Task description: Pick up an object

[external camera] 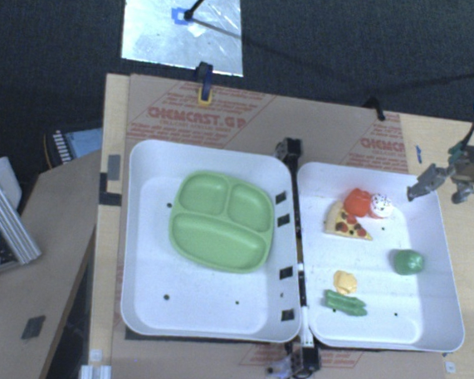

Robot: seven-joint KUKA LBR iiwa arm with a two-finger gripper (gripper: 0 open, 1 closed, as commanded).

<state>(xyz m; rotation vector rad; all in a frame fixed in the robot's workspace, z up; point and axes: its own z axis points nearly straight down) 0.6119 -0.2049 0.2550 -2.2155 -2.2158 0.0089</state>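
1. Hovering at the far right, the gripper (pixel 444 183) is seen spread apart, grasping nothing.
2. A miss is risked: the red toy (pixel 358 201), in the right bin (pixel 424 327), touches the pizza slice (pixel 347 223).

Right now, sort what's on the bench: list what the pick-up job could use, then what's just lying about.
For the job:
hand, above the right bin's far edge
red and white toy
pizza slice
green ball
yellow piece
green bean pod

Lying about:
green divided plate in the left bin
foil sheet
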